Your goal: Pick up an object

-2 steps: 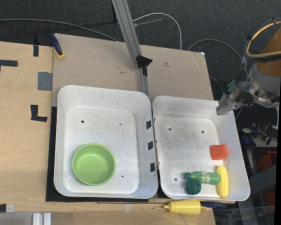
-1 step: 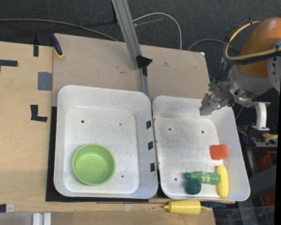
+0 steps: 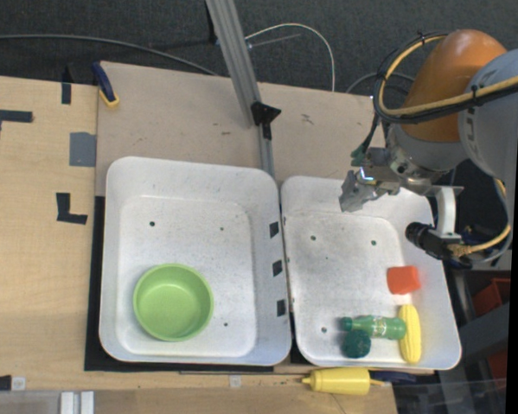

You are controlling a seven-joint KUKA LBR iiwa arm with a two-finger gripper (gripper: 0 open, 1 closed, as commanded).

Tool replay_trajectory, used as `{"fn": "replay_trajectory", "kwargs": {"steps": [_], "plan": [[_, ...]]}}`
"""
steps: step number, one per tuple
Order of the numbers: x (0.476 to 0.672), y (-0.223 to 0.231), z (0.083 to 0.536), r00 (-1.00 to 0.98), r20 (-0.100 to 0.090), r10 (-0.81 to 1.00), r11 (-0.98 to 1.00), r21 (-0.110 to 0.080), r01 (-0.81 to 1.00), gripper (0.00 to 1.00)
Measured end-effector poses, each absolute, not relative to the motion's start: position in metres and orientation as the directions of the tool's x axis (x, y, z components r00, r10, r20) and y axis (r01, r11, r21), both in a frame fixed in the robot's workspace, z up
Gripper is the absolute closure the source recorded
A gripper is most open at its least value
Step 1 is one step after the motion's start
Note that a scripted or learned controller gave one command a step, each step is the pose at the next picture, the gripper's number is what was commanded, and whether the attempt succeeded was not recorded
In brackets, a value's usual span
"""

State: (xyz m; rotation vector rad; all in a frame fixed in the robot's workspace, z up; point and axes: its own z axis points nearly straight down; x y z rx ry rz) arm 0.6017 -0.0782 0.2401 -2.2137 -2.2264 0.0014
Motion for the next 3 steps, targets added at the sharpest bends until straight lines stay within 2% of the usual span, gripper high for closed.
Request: {"fn": "replay_trajectory", "kwargs": {"steps": [1, 2, 3], "plan": [[0.61, -0.018, 0.241, -0.007, 0.001, 1.0, 0.007, -0.001, 1.0, 1.0], [0.634, 0.029, 0.235, -0.007, 0.001, 1.0, 0.007, 0.0, 1.0, 1.0], [0.646, 0.079, 0.222, -0.006, 0.0, 1.0, 0.006, -0.002, 1.0, 1.0]]}}
